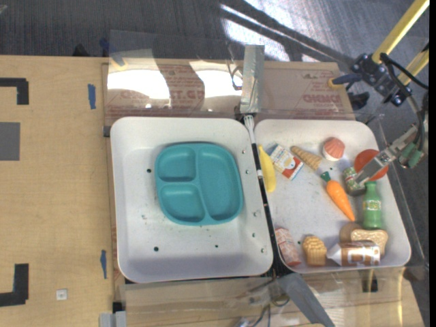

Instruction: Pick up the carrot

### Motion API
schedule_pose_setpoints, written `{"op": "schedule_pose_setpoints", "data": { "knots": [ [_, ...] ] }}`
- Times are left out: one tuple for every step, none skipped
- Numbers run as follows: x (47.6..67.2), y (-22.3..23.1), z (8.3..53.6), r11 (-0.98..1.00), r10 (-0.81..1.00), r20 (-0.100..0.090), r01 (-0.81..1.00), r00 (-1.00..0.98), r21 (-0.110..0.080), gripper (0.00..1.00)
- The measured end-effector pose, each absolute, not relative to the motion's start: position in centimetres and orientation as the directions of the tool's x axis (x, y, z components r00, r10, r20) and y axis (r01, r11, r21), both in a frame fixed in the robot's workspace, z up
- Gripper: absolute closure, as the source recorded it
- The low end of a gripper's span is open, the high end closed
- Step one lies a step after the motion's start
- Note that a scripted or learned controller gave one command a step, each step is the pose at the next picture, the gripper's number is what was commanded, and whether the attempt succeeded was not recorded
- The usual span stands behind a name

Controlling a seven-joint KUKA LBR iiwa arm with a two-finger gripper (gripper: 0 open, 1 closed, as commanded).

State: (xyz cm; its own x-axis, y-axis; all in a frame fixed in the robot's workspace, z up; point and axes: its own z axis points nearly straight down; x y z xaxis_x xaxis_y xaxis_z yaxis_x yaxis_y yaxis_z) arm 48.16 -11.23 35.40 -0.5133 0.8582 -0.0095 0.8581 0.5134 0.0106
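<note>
Although the claw (352, 180) hangs low over the right bin (308, 131), whether it is open or closed cannot be determined. Left of the claw, in the left bin (129, 142), rests a teal divided plate (199, 183). Just below and left of the claw lies the carrot (340, 199), nearly touching it, with a green bottle (372, 206) below-right of the claw. Judged a light, rigid, smooth toy, the carrot should be grasped across its thick upper body, not the narrow tip.
</note>
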Motion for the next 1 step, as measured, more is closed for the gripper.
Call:
{"op": "schedule_pose_setpoints", "data": {
  "knots": [
    [48.26,-11.06,36.03,0.518,0.856,-0.009,0.856,-0.518,0.006,1.0]
  ]
}}
